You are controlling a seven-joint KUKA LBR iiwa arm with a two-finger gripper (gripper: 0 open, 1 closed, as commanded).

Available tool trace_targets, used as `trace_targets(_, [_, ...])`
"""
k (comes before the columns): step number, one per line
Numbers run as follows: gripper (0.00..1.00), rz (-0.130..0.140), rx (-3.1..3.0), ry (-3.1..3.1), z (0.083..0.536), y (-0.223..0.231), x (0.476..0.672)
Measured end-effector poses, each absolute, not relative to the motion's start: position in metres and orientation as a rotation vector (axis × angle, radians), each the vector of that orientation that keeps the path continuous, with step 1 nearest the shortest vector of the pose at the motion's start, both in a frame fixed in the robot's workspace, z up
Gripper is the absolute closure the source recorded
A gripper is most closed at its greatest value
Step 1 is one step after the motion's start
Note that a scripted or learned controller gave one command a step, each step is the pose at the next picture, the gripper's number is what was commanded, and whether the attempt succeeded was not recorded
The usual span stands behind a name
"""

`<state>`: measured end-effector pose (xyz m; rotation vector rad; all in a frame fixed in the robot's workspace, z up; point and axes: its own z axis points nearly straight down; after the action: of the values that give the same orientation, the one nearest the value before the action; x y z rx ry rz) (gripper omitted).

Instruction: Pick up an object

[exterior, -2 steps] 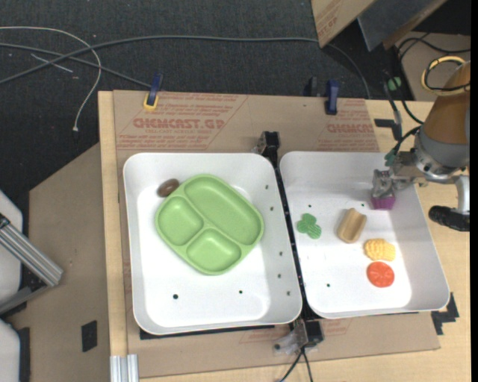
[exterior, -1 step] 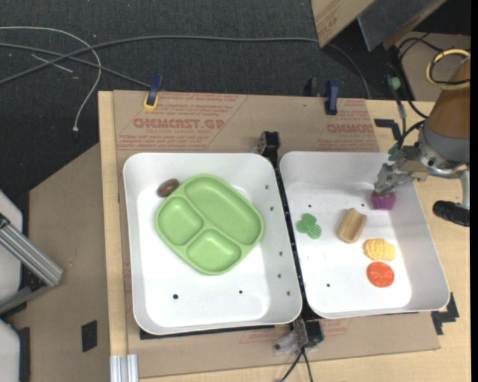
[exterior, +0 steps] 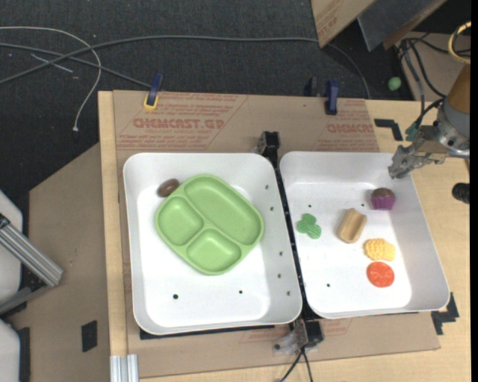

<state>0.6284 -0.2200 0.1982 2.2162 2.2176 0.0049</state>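
My gripper [exterior: 403, 166] hangs over the far right corner of the right bin [exterior: 328, 173], with nothing seen in it. A purple object [exterior: 383, 198] lies just below and left of it, apart from it. Further in lie a tan cylinder [exterior: 351, 225], a green leafy piece [exterior: 308, 227], a yellow corn-like piece [exterior: 379, 249] and a red-orange round piece [exterior: 381, 274]. In the left bin [exterior: 149, 291], a green divided plate [exterior: 210, 223] rests tilted, and a small brown object [exterior: 168, 187] sits at its upper left.
The two bins meet at a ridge [exterior: 285, 224] in the middle of the bench. Blue clamps [exterior: 154, 91] [exterior: 331, 97] hold the cardboard base at the back. Cables and a cardboard box [exterior: 351, 19] lie beyond the bench.
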Motion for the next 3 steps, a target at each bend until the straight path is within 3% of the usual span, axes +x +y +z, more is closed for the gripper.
trace_targets(1, [1.0, 0.002, 2.219, 2.22, 0.216, -0.22, 0.629])
trace_targets(3, [1.0, 0.0, 2.22, 2.226, 0.227, -0.137, 0.604])
